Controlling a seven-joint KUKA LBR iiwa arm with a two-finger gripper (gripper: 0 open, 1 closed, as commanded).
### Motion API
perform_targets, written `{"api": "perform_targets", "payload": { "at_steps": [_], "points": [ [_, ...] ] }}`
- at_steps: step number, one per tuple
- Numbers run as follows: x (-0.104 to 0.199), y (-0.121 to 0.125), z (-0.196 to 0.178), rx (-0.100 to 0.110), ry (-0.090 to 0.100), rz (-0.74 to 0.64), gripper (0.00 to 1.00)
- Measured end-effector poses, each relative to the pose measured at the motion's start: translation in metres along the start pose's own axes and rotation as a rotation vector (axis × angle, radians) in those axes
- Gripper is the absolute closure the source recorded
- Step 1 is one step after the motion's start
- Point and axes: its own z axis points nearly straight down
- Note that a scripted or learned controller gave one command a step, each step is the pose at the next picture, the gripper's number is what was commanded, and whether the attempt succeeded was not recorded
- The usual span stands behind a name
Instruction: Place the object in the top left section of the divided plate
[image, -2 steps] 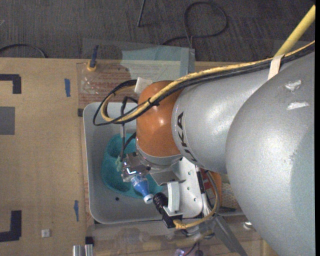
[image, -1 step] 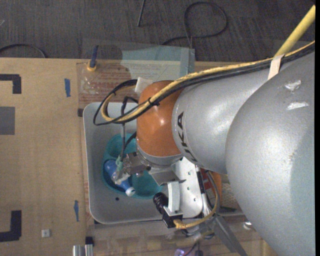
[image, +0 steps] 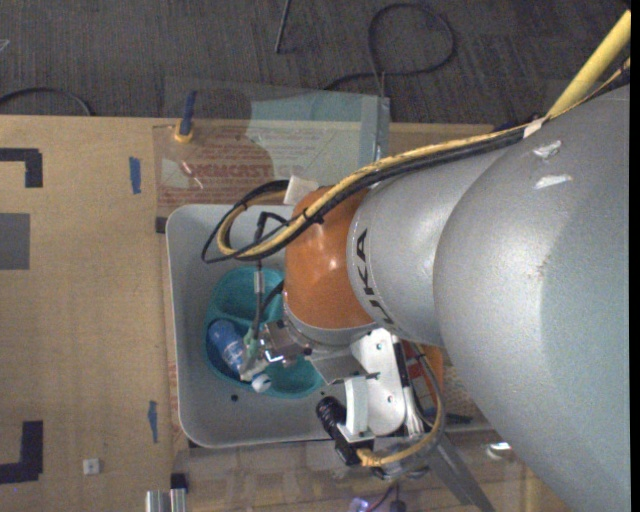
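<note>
Grey metal of the big KUKA arm (image: 520, 300) covers most of what you are looking at, with its orange band (image: 320, 270) sitting directly above the teal divided plate (image: 235, 290). You can read part of the maker's name, the letters "UKA", in black on the grey casing just right of that orange band. Behind the plate, a clear plastic sheet (image: 280, 150) lies on the brown cardboard bench top (image: 80, 300), and faint reddish print shows on it, too washed out for you to read.

The plate rests in the shallow white bin (image: 190, 400), toward the bin's middle, and much of it is hidden under the wrist. In the plate's left-hand section lies a small blue object (image: 228, 345) with a pale, shiny patch on it; you cannot tell what it is. The gripper (image: 262, 362) hangs over the plate just right of that blue object, near the plate's lower rim. Whether it touches the object, you cannot tell. Its jaws are hidden among the metal parts and cables, so you cannot tell whether they are released or clenched.

Black and yellow cables (image: 250, 225) loop from the arm over the plate's upper edge. Blue tape strips (image: 135, 175) mark the cardboard left of the bin.
</note>
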Motion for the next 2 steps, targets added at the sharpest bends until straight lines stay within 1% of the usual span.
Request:
{"api": "perform_targets", "payload": {
  "at_steps": [1,2],
  "points": [
    [0.004,0.034,-0.007,-0.004,-0.001,0.163,0.0],
    [0.023,0.014,0.051,-0.028,0.017,0.452,0.0]
  ]
}}
